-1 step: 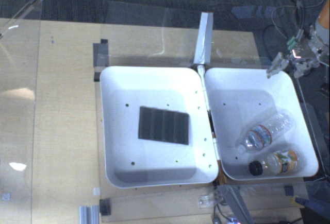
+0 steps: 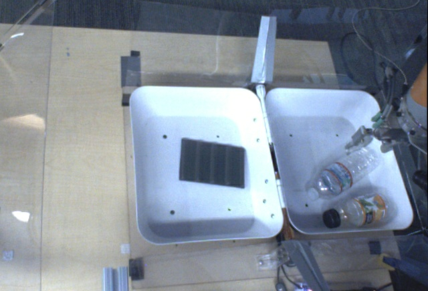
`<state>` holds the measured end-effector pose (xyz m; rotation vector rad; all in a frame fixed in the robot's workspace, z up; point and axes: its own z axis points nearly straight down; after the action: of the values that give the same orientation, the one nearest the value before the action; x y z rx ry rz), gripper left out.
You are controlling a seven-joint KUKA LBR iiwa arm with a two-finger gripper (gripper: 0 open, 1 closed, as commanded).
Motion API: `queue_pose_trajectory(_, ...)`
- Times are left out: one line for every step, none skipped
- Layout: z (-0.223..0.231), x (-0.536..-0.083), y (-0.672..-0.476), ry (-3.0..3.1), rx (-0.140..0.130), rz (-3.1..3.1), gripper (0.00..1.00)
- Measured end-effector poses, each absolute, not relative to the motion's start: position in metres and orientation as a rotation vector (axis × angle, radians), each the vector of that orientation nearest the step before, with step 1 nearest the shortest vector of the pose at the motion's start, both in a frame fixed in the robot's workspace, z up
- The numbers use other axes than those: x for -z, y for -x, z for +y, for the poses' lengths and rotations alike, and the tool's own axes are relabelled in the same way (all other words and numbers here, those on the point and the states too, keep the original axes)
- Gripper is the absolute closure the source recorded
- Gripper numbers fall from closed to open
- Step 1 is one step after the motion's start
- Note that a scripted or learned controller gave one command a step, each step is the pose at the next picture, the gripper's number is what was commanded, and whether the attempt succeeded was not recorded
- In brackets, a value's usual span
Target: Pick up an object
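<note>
The arm point(image 2: 416, 99) is cut off by the right edge; the gripper's point(image 2: 372, 136) fingers are too blurred to read

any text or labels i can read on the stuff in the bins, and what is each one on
No text reads clearly enough to quote.
Clear plastic water bottle, right bin: its label band is blue, red and white; the print is too blurred to read.
Small bottle with a black cap, same bin: its yellow-orange label is too small to read.
Dark ribbed pad, left bin: no markings visible.
</note>
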<state>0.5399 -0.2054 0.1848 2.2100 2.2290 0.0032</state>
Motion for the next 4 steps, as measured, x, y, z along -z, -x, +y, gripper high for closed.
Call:
queue_pose_trajectory(-0.204, -0.174, -0.577, -2.311, -0.006, 2.121, 0.00)
queue_pose_trajectory(-0.192, -0.123, -0.521, -2.199, -0.028, 2.183, 0.00)
queue_pose_trajectory(-0.151, -0.117, -0.523, -1.994, -0.030, 2.351, 0.00)
queue_pose_trajectory(-0.137, -0.158, -0.566, -1.873, -0.006, 2.514, 0.00)
